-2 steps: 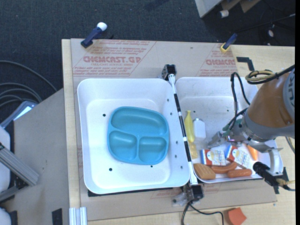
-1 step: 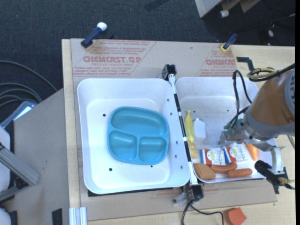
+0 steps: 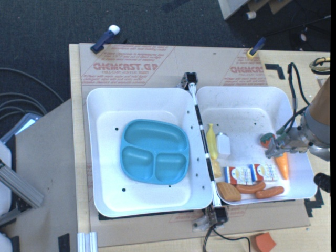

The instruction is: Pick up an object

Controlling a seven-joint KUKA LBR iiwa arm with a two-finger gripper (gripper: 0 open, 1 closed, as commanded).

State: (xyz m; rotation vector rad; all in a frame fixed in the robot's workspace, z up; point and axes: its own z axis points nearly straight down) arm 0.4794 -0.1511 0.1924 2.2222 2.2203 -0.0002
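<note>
Grey gripper (image 3: 276,147) low in right bin (image 3: 247,101), near its right wall; finger state: cannot tell. Orange carrot (image 3: 283,165) touching gripper, just below it. Carton (image 3: 251,173) and two sausages (image 3: 261,189) below-left. Yellow banana (image 3: 211,143) well left. Blue plate (image 3: 154,151) farther left, in left bin (image 3: 105,119).

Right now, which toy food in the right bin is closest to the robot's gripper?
The orange plastic carrot, lying right beside the gripper; the yellow banana and sausages lie farther left.

A blue divided plate (image 3: 155,151) lies in the left white bin (image 3: 100,140); blue clamps (image 3: 105,38) grip the bench's far edge.
</note>
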